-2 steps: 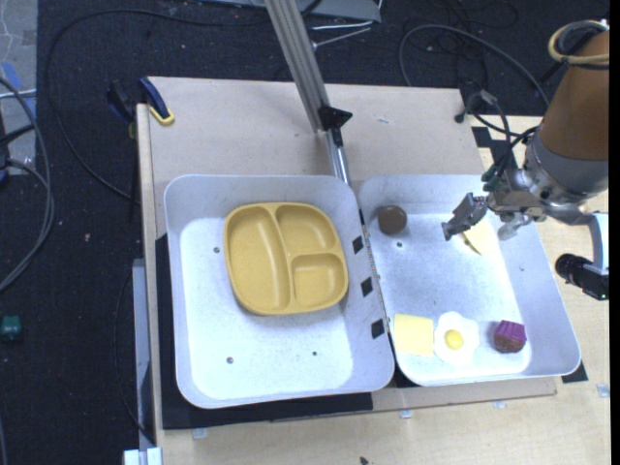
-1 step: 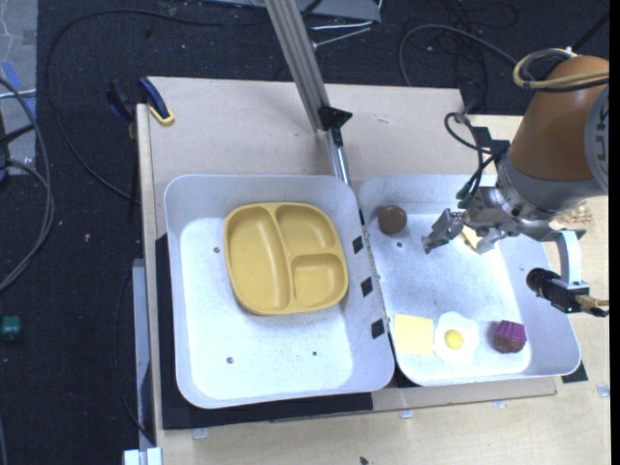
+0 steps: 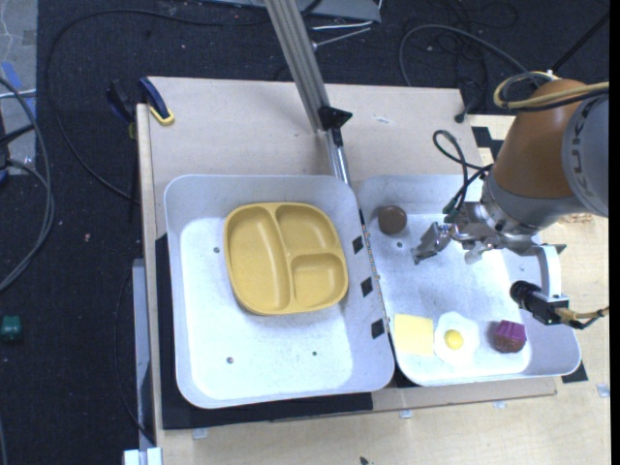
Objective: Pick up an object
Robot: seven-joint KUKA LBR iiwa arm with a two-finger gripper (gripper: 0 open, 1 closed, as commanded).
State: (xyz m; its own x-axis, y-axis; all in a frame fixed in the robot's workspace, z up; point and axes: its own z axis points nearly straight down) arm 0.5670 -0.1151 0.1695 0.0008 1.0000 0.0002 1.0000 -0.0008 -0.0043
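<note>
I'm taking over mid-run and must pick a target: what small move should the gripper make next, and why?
Probably shift toward the brown round object and descend: the gripper hangs beside it in the right bin, holding nothing, and it is the nearest item.

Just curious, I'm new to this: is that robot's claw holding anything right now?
Tool: cannot be told; it sits over the right bin near a brown ball.

Yellow divided plate (image 3: 287,258) in left bin (image 3: 194,356), end effector (image 3: 433,243) over right bin (image 3: 557,356)

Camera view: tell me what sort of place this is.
Probably a robotics lab test bench: two white bins on a plywood top, toy food such as a fried egg for grasp trials, and loose cables across dark carpet.
</note>
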